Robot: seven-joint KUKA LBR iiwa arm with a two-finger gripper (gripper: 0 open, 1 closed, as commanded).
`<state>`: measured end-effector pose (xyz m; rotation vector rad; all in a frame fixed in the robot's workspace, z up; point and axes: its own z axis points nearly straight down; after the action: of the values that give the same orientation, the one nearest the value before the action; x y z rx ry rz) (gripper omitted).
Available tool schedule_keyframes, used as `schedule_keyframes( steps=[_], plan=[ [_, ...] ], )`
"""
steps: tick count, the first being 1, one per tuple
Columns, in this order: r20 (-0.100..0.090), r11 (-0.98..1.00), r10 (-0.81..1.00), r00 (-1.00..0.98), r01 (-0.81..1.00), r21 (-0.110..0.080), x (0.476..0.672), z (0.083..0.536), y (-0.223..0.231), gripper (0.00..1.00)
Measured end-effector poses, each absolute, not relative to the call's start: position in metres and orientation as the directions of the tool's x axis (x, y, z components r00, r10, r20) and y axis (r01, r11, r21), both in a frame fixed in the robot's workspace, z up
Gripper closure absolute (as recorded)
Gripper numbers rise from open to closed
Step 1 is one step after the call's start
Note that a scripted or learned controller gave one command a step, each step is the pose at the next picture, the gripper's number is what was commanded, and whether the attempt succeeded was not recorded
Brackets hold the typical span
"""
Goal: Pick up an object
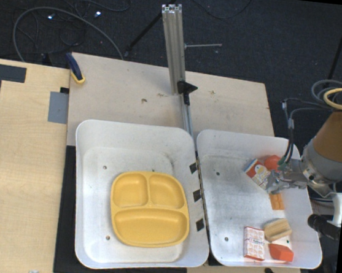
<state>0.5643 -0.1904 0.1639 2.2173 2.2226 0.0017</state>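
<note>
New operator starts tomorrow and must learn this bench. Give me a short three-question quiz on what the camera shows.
1. True or false: the yellow divided plate lies in the left bin.
2. Multiple choice: the gripper is over which place? A) left bin B) right bin C) bare bench
3. Fill in: the tan block lies near the right bin's ____ edge (near or far).

Key: 1 true; 2 B; 3 near.
</note>
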Motion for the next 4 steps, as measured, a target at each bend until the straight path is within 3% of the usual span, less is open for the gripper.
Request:
schedule_keyframes(
  steps=[1, 4],
  plan=[
    [-0.001, 0.002, 1.0, -0.002, 1.0, 0.003, 0.565, 0.214, -0.191, 1.0],
    [0.002, 0.004, 1.0, -0.004, 1.0, -0.004, 0.545, 0.227, -0.023, 1.0]
  ],
)
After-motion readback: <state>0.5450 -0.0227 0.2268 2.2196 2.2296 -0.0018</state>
